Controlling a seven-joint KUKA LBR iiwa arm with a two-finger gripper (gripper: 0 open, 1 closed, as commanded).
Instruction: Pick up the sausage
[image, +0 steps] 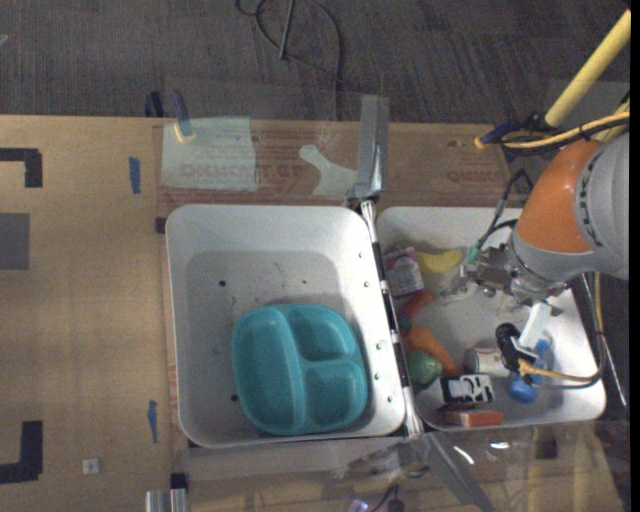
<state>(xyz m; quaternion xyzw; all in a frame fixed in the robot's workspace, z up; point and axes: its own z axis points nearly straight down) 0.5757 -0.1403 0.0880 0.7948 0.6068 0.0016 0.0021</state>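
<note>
Left bin half open, right bin crowded.

Left bin (190, 240): a teal divided plate (300, 368) takes the near half, and the far half is bare floor. Right bin (585, 395): a yellow item (440, 262), an orange piece (432, 345) and a green piece (422, 368) line the shared wall (kinds hard to tell). A black-and-white box (468, 388) and a blue thing (525, 387) sit along the near edge. The arm (580, 215) and gripper (485, 275) overhang the far right. A small bare patch lies mid-floor.

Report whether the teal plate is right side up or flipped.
Right side up: the teal plate lies in the left bin with its three hollow compartments facing the camera.
</note>
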